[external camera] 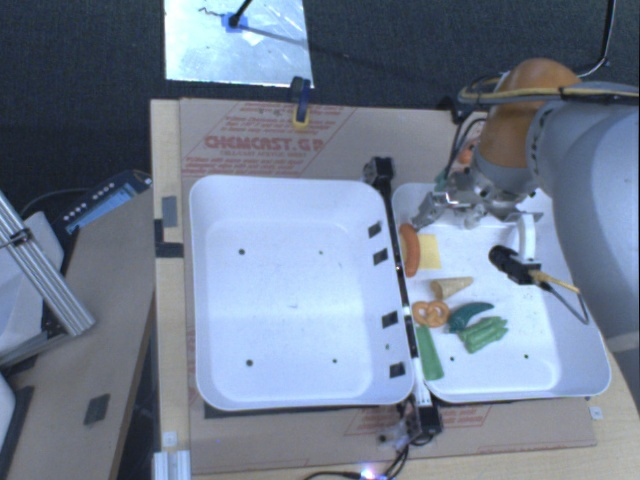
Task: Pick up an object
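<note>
Two white bins side by side on surface [170, 298]: left bin [290, 288] bare-floored, right bin [530, 368] holding seven items — nearest, one green stick [429, 353], one green pepper [482, 334], one pretzel [431, 314], one teal piece [469, 314]. Farther back, one cone [451, 287], one yellow slab [428, 251], one orange sausage [409, 249]. At far end of right bin, claw [470, 208] low over the floor, nothing seen between fingers; spread cannot be told.

Grey arm [590, 168], orange wrist band [525, 108]
</note>
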You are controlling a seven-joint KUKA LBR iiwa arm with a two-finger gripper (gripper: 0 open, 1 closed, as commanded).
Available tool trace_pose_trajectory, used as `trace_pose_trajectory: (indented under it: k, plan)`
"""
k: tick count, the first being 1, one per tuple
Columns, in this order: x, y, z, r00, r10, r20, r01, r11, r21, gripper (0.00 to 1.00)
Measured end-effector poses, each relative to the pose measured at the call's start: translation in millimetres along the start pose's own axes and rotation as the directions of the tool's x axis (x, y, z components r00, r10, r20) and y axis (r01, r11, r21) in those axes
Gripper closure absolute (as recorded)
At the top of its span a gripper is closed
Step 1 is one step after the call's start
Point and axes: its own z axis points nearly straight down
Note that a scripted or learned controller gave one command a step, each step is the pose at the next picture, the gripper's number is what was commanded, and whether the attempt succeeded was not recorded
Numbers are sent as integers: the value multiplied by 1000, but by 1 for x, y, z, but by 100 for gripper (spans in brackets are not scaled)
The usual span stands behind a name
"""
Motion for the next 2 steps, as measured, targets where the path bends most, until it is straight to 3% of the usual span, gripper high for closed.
trace_pose_trajectory:
  k: [1, 2]
  plan:
    - [9, -83, 0, 1000, 10, 1, -10, 1000, 4, 0]
    - [23, -55, -100, 1000, 3, -5, -3, 1000, 3, 0]
